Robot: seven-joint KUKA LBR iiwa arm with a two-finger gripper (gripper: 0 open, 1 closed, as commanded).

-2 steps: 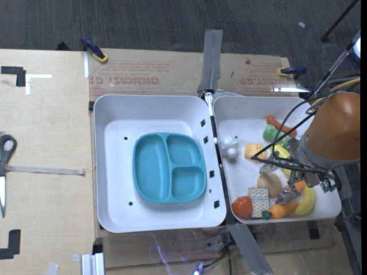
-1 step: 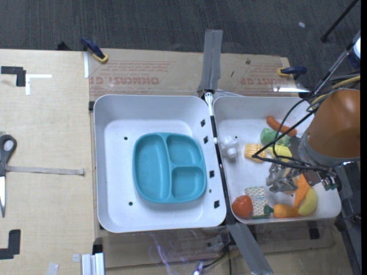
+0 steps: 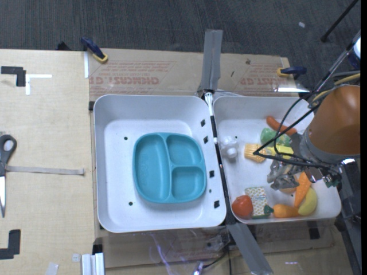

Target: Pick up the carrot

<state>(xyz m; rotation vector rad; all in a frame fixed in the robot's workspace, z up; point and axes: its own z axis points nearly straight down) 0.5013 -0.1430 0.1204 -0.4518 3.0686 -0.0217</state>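
The carrot is a tapered orange piece with a smooth plastic look, lying at a slant in the right bin, close to that bin's near right corner. Just beside it on the right sits a curved yellow banana, and at its lower tip a small round orange fruit rests against the bin's near wall. The end effector, a cluster of grey metal parts, sits right at the carrot's left side; whether it is released or clenched cannot be told, since cables and the wrist cover it. Above it bulges the arm's glossy orange band, with thin black cables crossing in front.

Further along the near wall lie a red tomato, round and shiny, and a small printed packet with a pale speckled face. Toward the middle of the bin are a knobbly yellow corn cob, a green rounded vegetable, and a slim red-orange pepper-like piece near the far side. A small whitish translucent object sits by the bin's left wall.

The left bin holds a teal plate, rounded-square, matte, split into three compartments. Both bins are shallow white plastic with rounded corners. The bench is pale plywood; scissors lie at its left edge.
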